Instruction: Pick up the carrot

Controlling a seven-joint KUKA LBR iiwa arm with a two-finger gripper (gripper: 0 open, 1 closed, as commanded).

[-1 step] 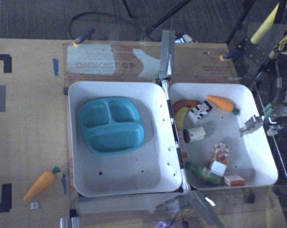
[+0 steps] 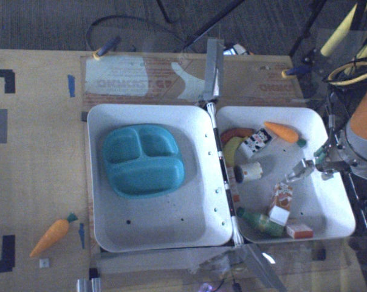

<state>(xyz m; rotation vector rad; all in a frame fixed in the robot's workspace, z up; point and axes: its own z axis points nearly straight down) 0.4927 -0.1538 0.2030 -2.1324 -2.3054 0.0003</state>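
Note:
An orange carrot (image 2: 282,131) with a green tip lies at the back of the right bin (image 2: 338,208), near the far wall. A second carrot (image 2: 50,236) lies outside the bins on the wooden bench at the front left. My gripper (image 2: 307,165) hangs over the right side of the right bin, in front of and slightly right of the bin's carrot and apart from it. Its fingers stand open with nothing between them.
The right bin also holds a banana (image 2: 232,149), a black-and-white carton (image 2: 257,142), a small can (image 2: 250,172), a green bottle (image 2: 260,221) and small boxes (image 2: 282,203). A teal divided plate (image 2: 143,159) sits in the left bin (image 2: 165,230).

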